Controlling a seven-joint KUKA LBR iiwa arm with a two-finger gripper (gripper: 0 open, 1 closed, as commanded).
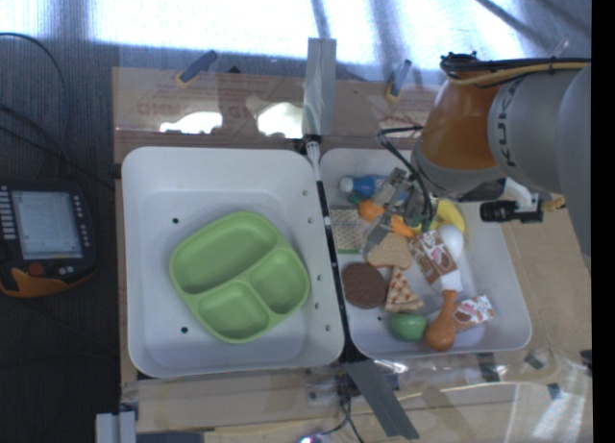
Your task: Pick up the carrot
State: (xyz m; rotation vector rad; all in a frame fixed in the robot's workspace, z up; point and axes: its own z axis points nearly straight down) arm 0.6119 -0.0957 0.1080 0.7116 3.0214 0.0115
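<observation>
Camera view: two white bins, side by side, the left bin (pixel 144 239) bearing one green plate (pixel 240 276) with three compartments. My one arm (pixel 509 124) reaches over the right bin (pixel 500 287), where toy food lies heaped. My pincer (pixel 396 209) hangs over the carrot (pixel 373 210), one small orange piece near the bin's upper left, beside a blue bottle (pixel 363 184). Whether my pincer grips it, I cannot tell.
</observation>
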